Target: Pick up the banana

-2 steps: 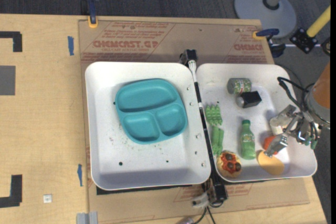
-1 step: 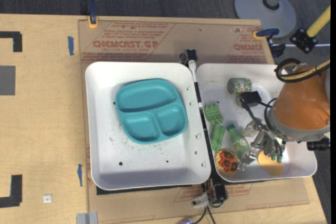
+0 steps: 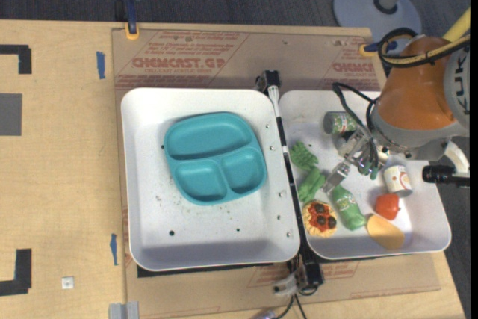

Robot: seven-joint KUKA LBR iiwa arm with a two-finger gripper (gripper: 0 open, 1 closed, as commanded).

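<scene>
Camera view: gripper (image 3: pixel 351 164) is seen low in right bin (image 3: pixel 437 235), above green toys (image 3: pixel 308 169).
Fingers: state cannot be told.
Banana: not identified with certainty.
Left bin (image 3: pixel 142 183): teal tray (image 3: pixel 215 156) is held.

The grey arm (image 3: pixel 418 97) reaches into the right bin (image 3: pixel 437 235), its pincer (image 3: pixel 358 157) low among green toy foods (image 3: pixel 310 172), a can (image 3: pixel 340 122) and a pizza slice (image 3: pixel 321 217). The yellowish piece (image 3: pixel 385 231) by the near rim may be the banana. A teal divided tray (image 3: pixel 215 157) lies in the left bin (image 3: pixel 149 220).
</scene>
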